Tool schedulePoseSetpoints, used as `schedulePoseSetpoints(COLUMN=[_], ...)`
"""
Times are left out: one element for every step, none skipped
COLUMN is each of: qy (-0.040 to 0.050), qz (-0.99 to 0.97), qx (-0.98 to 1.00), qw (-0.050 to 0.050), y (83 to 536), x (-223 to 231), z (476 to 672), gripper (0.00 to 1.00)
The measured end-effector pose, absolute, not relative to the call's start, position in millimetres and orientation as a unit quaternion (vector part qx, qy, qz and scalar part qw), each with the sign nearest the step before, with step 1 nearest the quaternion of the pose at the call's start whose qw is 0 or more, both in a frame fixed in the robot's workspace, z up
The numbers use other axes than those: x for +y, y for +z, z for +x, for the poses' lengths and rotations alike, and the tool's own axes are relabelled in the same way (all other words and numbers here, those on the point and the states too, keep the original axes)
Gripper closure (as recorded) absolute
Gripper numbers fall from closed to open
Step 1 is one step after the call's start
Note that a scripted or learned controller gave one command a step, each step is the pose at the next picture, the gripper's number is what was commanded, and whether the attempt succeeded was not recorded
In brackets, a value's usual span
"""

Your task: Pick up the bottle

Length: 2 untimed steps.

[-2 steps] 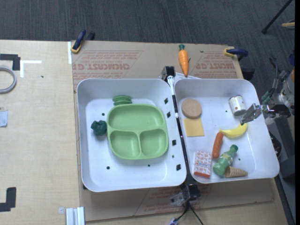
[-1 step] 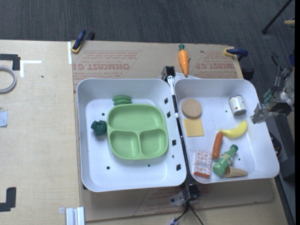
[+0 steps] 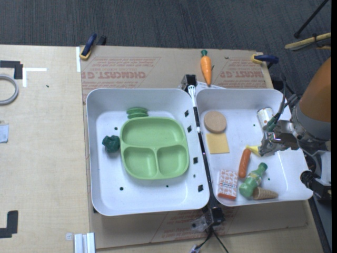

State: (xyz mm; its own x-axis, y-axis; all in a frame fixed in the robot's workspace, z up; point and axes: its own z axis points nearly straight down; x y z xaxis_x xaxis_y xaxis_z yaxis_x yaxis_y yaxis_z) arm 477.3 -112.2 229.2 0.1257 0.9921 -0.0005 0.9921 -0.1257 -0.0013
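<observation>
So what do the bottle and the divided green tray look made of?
The bottle looks like glossy moulded plastic: green, with a small highlight on its body. The divided green tray looks like matte plastic, its pale green even with soft rounded edges. Neither can be confirmed by look alone.

Landmark: green divided tray (image 3: pixel 155 154), left bin.
Broccoli (image 3: pixel 111 143): touching its left edge.
Round cracker (image 3: pixel 215 122), cheese slice (image 3: pixel 217 143): right of it.
Carrot (image 3: pixel 206 67): beyond it, outside bins.

**Dark carpet behind a pale counter**

A pale wooden counter (image 3: pixel 42 167) fills the lower left, with printed brown cardboard (image 3: pixel 137 70) spread over it. Beyond its far edge lies dark grey ribbed floor (image 3: pixel 158 15). Blue clamps (image 3: pixel 88 46) pin the cardboard's far corners.
</observation>
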Motion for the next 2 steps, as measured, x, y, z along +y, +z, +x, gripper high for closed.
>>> schedulePoseSetpoints(qy=[0.0004, 0.0009], qz=[-0.775, -0.797], qx=[-0.632, -0.604], qw=[0.000, 0.000], y=[229, 242], x=[-109, -29], z=[477.4, 477.3], gripper=[1.00, 1.00])
